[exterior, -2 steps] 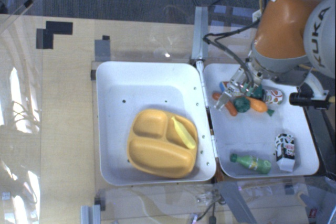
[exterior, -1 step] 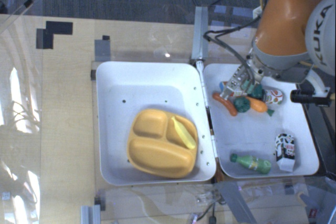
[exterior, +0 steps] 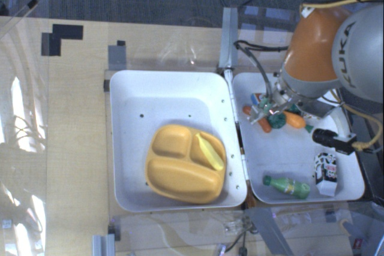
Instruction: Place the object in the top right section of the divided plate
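A yellow divided plate (exterior: 180, 174) lies in the left white bin (exterior: 129, 129), toward its front. A pale yellow wedge-shaped piece (exterior: 209, 151) rests in the plate's top right section. My gripper (exterior: 269, 108) is low over the right bin (exterior: 354, 186), at its back left, among a cluster of small toys: an orange carrot (exterior: 294, 120), a teal round piece (exterior: 277, 122) and small orange bits (exterior: 248, 110). The wrist hides much of the gripper, and nothing can be seen held in it.
A green bottle (exterior: 288, 186) lies at the front of the right bin, and a cow-patterned carton (exterior: 326, 172) stands at its right. A black connector (exterior: 327, 137) and cables hang off the arm. A metal divider (exterior: 228, 39) runs between the bins.
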`<state>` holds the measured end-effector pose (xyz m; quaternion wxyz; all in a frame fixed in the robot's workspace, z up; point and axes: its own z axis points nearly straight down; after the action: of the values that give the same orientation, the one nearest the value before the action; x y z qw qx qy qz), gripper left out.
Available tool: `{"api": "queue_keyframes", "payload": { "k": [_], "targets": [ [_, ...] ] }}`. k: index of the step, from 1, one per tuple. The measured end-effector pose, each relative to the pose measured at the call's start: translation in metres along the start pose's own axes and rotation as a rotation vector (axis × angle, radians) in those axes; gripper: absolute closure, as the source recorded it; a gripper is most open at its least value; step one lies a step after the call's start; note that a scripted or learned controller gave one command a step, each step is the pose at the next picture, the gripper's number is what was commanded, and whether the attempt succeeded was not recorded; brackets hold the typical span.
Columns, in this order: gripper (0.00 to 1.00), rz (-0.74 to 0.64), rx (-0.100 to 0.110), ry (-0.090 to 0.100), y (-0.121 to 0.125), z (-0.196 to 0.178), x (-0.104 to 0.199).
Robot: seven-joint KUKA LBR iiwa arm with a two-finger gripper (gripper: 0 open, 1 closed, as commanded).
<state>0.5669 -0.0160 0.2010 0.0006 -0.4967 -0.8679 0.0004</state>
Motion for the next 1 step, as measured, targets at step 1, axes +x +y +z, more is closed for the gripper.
{"api": "queue_keyframes", "payload": {
  "k": [1],
  "targets": [
    [1.00, 0.454, 0.001, 0.000, -0.0249, 0.0193, -0.0070]
  ]
}}
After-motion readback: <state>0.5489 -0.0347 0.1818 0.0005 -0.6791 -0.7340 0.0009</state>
